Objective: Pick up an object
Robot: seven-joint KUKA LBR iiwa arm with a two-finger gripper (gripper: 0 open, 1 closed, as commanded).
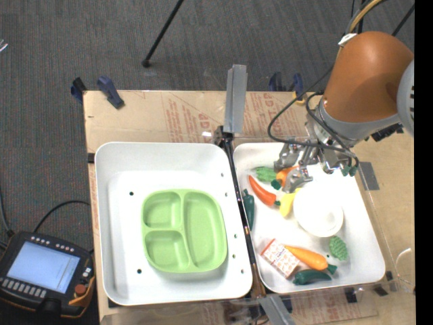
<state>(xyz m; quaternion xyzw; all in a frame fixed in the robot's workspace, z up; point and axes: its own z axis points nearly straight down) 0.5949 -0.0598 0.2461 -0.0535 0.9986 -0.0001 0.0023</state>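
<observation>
My gripper (295, 170) hangs low over the far left part of the right bin (362, 212), under the arm's orange wrist. Right beside it lie a small orange piece (283, 175) and a green leafy toy (265, 175); whether the gripper touches either I cannot tell. Just in front lie a red-orange chili (262, 190) and a yellow piece (287, 203). A white bowl (318, 215) sits mid-bin. Near the front lie a carrot (308, 256), a small printed box (279, 258), a dark green cucumber (311, 276) and a green ridged toy (338, 248).
The left bin (111, 181) holds a green divided plate (184, 231). A dark green vegetable (248, 207) lies against the right bin's left wall. A grey post (235, 107) stands behind the gap between the bins. A teach pendant (44, 269) lies at the lower left.
</observation>
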